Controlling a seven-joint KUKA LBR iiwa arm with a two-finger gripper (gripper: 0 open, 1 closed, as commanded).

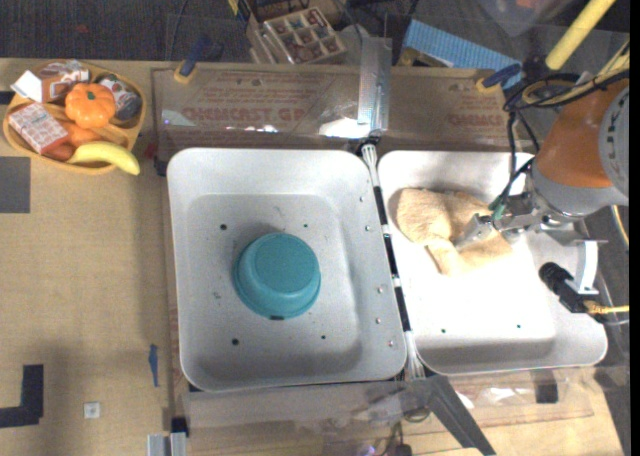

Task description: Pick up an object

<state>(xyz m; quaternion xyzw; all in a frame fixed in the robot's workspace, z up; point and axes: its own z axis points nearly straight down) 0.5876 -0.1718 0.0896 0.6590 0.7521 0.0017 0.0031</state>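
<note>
The gripper [480, 228] reaches in from the right over the right bin [520, 344], its tips low against the tan, lumpy object [432, 219] that lies in the bin's upper left part, near the far rim and the left wall. Whether the gripper is open or clamped on the object cannot be told from this slant. In the left bin [200, 194], a teal bowl [279, 275] sits upside down near the centre.

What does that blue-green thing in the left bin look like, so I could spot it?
Find the left white bin. Near its middle sits a round teal bowl, turned upside down. Its neighbour in the right bin is a pale tan lump.
</note>
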